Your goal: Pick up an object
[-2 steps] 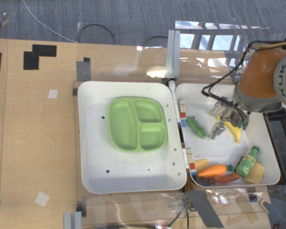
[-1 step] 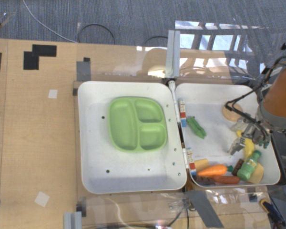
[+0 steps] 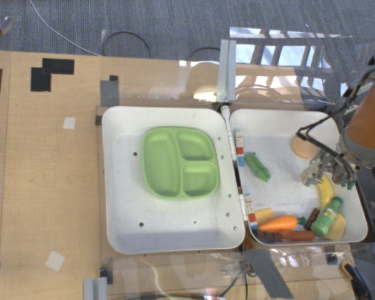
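My gripper point(image 3: 328, 175) hangs over the right part of the right bin point(image 3: 281, 130), below the arm's orange band. It looks open, with nothing seen between its fingers. Just beneath it lies a yellow banana point(image 3: 325, 194), whose upper end is hidden by the gripper. A green bottle point(image 3: 325, 220) and a yellow block point(image 3: 338, 228) sit in the near right corner. An orange carrot point(image 3: 279, 223) and a brown sausage point(image 3: 295, 235) lie along the near wall. A green pod point(image 3: 258, 166) rests mid-bin, and a tan round piece point(image 3: 304, 146) sits behind the gripper.
The left bin point(image 3: 122, 230) holds a green divided plate point(image 3: 178, 162). Markers point(image 3: 239, 147) lie on the rim between the bins. A metal post point(image 3: 227, 67) stands behind that rim. Black cables point(image 3: 319, 130) run from the arm over the right bin.
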Motion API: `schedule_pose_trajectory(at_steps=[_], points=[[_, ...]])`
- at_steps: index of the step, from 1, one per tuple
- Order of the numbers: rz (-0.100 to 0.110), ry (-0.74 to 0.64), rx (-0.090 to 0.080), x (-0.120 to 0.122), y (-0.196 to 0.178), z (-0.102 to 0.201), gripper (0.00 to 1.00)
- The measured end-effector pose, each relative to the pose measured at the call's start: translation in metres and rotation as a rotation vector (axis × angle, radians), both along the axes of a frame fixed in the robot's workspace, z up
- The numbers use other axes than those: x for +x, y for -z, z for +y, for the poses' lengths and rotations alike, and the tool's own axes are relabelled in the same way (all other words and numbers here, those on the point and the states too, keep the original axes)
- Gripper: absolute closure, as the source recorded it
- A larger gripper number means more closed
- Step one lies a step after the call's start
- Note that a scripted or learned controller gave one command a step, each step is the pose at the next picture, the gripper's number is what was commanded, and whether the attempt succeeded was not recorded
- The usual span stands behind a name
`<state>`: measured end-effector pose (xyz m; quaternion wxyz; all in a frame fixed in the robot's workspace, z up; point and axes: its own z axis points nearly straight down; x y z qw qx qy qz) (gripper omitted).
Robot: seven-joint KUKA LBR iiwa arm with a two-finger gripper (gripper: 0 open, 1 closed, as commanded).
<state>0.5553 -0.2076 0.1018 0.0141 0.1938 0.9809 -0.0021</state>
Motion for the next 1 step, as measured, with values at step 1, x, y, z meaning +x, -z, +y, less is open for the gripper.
schedule_pose_trajectory(at_steps=[1], points=[[0.011,0.012,0.007,0.0178,-0.1075,0.0362,1.00]])
